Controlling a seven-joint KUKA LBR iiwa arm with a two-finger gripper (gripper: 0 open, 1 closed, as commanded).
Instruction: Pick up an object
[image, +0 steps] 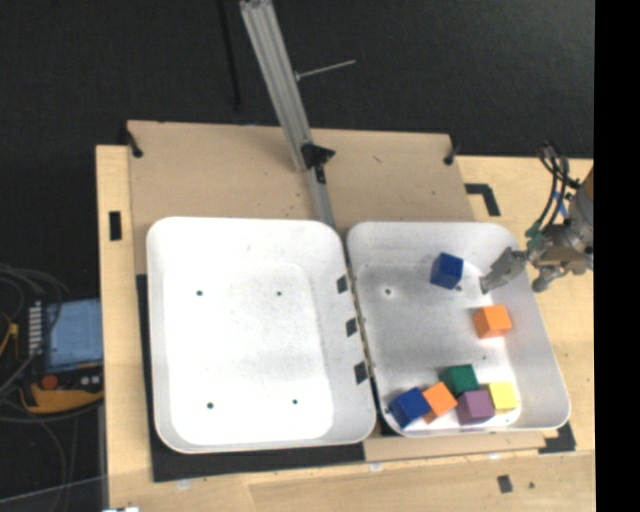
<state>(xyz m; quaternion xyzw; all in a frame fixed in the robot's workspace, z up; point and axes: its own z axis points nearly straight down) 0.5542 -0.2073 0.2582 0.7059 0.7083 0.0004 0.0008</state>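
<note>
You see the gripper (520, 271) over the far right edge of the right bin (400, 345), its two fingers spread wide with nothing between them. One finger (499, 270) points left and down over the bin floor; the other sits nearer the rim.

The blocks all lie in the right bin. A blue block (447, 271) sits just left of the fingers, apart from them. An orange block (492, 320) lies near the gripper on its near side, alone on the floor. Along the near wall you find a tight cluster: a second blue block (410, 406), a second orange block (439, 398), a green block (461, 379), a purple block (475, 405) and a yellow block (503, 396), touching or nearly so.

The left bin (250, 330) stands beside it. A metal pole (285, 100) slants from the far side to the gap between the bins. A blue box (75, 333) and cables (20, 390) lie off the bench at left.
</note>
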